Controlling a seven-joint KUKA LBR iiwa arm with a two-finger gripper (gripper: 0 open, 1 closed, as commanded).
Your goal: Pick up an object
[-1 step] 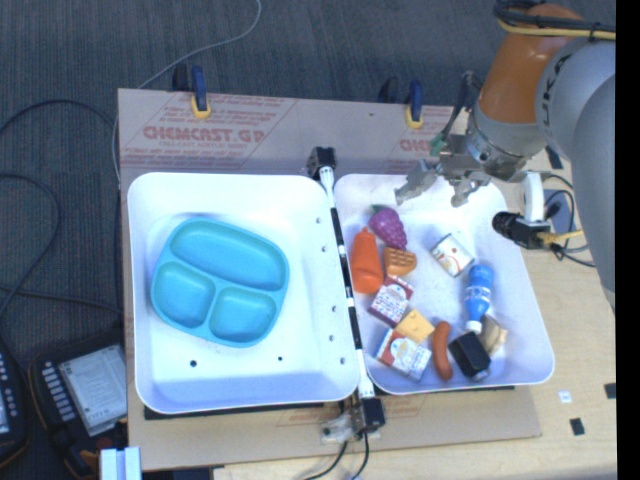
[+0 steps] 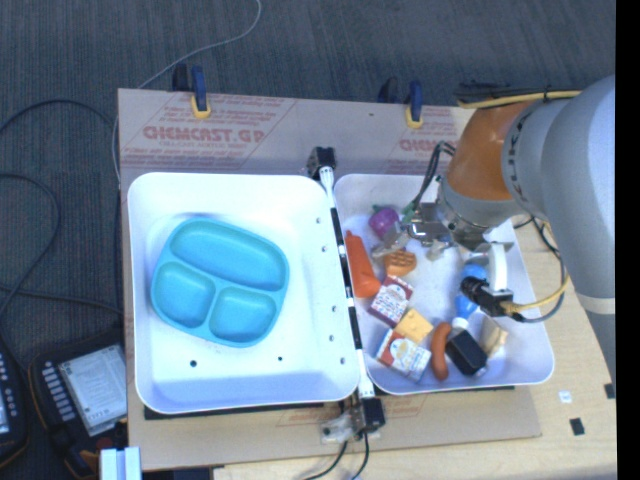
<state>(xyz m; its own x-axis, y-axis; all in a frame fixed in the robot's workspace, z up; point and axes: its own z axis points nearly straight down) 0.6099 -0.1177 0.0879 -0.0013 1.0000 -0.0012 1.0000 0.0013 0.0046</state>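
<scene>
Arm reaches in over the right bin (image 2: 540, 368), wrist low over the bin's far half. The claw (image 2: 432, 230) sits just above the clutter; I cannot tell its state, since the wrist body and cabling hide the working end from this angle. Nothing is visibly held.

Candidate objects all lie in the right bin: a purple piece (image 2: 384, 219) near the far left corner, a small waffle-like toy (image 2: 400, 262) just beside the claw, an orange carrot (image 2: 360, 268) along the left wall, and a red carton (image 2: 392, 300) near the middle. Toward the near edge lie a yellow block (image 2: 414, 325), a second carton (image 2: 402, 353), a sausage (image 2: 440, 348) and a black block (image 2: 466, 352). The left bin (image 2: 300, 368) carries a blue divided plate (image 2: 218, 280).

Risks, as I judge them:
- Items are packed touching one another, so a descent could land on two at once, or push one aside rather than grip it.
- The waffle toy is flat and low and may slip out on the lift.
- The loose yellow cable (image 2: 535, 308) hangs near the bin's right side and could snag or drag pieces.
</scene>
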